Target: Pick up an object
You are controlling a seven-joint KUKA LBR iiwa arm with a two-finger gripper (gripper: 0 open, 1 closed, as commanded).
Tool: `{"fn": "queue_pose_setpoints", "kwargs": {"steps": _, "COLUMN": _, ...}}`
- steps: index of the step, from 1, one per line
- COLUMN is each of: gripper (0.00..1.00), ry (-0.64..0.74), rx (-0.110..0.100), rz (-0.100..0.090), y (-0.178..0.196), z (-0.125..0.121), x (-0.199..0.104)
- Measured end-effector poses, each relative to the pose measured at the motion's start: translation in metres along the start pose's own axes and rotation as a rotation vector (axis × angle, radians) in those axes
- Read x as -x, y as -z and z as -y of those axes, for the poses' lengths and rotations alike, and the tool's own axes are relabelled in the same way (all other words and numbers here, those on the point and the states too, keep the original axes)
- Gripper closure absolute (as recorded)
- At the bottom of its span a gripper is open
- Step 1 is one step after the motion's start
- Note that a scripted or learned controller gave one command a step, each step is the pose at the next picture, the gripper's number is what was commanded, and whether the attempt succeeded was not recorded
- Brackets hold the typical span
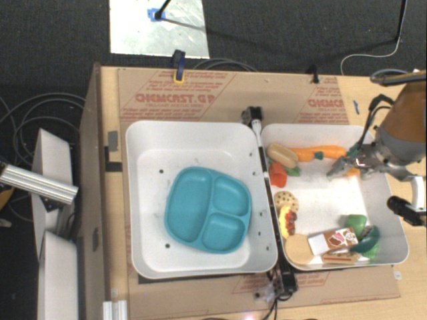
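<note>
Gripper: the gripper point(339, 169) is hanging over the upper right part of the right bin point(395, 242), fingers pointing left; whether they are spread or closed I cannot tell, and nothing is showing between them.
Arm: the grey arm point(400, 135) is reaching in across the bin's right rim.
Nearest things: a carrot point(319, 153) is lying just left of the fingertips along the far wall, with a bread roll point(282, 155) and a red piece point(278, 177) beside the divider.
Near edge: a cookie point(285, 199), a banana point(287, 222), a small box point(337, 239) and green vegetables point(361, 233) are crowding the front wall.
Open room: the bin's middle floor is lying bare.
Left bin: the left bin point(143, 152) is holding a blue divided plate point(209, 209), well apart from the gripper.
Surface: both bins are sitting on a cardboard sheet point(220, 92).
Room: dark carpet point(53, 25) with cables point(27, 122) is surrounding the bench.
</note>
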State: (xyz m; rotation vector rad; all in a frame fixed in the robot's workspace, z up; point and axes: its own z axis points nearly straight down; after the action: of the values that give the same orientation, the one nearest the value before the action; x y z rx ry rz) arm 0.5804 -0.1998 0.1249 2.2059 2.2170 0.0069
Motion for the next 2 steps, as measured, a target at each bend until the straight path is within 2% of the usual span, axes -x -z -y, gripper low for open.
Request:
{"fn": "queue_pose_setpoints", "kwargs": {"steps": 1, "gripper": 0.0, "ry": -0.005, "rx": 0.003, "rz": -0.002, "y": -0.029, "z": -0.061, "x": -0.03}}
{"fn": "queue_pose_setpoints", "kwargs": {"steps": 2, "gripper": 0.0, "ry": 0.001, "rx": -0.035, "rz": -0.005, "y": -0.039, "z": -0.085, "x": -0.033}}
